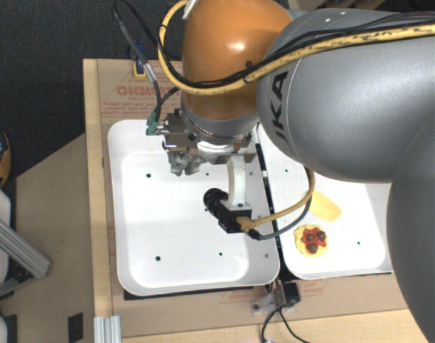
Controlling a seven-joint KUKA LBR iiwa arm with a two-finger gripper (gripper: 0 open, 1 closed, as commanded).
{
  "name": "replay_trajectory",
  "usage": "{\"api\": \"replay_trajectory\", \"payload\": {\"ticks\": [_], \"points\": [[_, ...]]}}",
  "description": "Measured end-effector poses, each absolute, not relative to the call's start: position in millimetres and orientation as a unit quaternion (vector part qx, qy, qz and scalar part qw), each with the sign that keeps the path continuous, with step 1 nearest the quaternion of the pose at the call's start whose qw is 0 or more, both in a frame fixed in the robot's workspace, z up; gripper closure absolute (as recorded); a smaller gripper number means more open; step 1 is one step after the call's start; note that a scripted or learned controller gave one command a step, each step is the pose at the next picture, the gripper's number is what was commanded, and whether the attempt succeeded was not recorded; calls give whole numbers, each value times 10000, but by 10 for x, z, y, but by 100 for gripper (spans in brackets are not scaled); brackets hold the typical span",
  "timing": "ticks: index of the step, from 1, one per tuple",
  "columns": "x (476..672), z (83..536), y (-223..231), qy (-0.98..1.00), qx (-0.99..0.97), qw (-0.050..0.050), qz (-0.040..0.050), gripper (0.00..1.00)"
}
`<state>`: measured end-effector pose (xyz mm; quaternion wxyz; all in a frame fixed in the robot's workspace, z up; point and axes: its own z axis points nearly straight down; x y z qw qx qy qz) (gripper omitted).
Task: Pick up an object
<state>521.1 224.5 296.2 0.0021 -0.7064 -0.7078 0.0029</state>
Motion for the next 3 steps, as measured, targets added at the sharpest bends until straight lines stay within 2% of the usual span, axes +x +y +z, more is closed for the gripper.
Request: {"api": "replay_trajectory", "payload": {"ticks": [1, 2, 3], "points": [[5291, 3629, 2243, -7074, -7068, -15, -39, 100], [5426, 2898, 2243, -7066, -7076, 16, 34, 100], [5371, 3526, 2246, -7075, -7067, -11, -32, 100]]}}
